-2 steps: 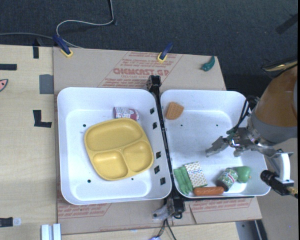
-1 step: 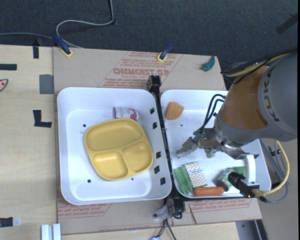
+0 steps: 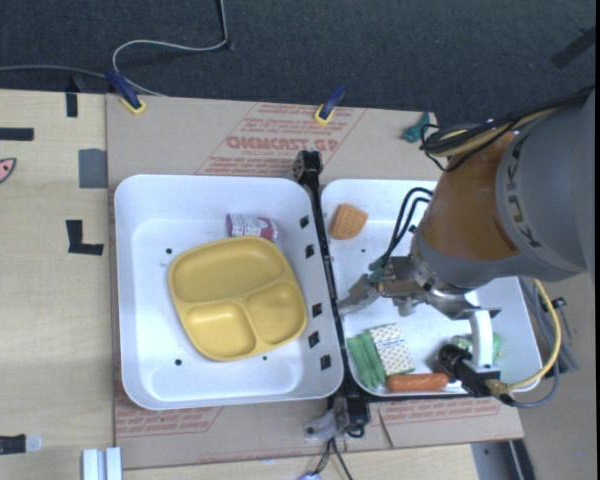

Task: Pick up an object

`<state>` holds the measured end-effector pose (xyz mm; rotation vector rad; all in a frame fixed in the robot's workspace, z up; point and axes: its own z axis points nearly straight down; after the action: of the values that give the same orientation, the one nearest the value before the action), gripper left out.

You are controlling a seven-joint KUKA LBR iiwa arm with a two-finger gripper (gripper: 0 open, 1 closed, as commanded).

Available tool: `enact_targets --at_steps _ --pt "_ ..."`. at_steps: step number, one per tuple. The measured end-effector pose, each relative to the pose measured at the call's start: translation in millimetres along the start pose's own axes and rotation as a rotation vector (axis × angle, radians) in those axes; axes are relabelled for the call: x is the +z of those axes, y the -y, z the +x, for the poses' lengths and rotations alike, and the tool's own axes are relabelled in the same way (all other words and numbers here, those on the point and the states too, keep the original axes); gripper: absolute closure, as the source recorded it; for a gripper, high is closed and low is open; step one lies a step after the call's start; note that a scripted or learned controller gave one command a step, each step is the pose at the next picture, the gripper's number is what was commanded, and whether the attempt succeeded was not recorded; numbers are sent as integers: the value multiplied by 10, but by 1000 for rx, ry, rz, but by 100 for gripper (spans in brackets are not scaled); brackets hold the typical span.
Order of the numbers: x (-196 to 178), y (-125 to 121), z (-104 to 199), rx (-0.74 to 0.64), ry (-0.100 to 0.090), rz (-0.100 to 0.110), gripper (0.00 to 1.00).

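Gripper (image 3: pixel 363 293) low in right bin (image 3: pixel 380 193), fingers look apart w/ nothing between, near green packet (image 3: pixel 365 358)

A robotics lab: a cardboard-covered surface (image 3: pixel 280 138) held by clamps (image 3: pixel 329 105), loose cables (image 3: pixel 170 43), black tape marks (image 3: pixel 80 236), and two white bins (image 3: pixel 140 268) of toy food beneath an industrial arm (image 3: pixel 520 198).

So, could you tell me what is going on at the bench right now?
The arm reaches in over the right bin, with its gripper low near that bin's left wall and nothing visibly held. Around it lie an orange piece, a green item, a patterned packet and a carrot-like stick. The left bin holds a yellow divided tray with a small can behind it.
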<state>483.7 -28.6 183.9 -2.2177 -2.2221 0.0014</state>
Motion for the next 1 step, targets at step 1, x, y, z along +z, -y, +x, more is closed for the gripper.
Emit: enact_targets --at_steps 1 --pt "0 0 108 0 0 0 0"
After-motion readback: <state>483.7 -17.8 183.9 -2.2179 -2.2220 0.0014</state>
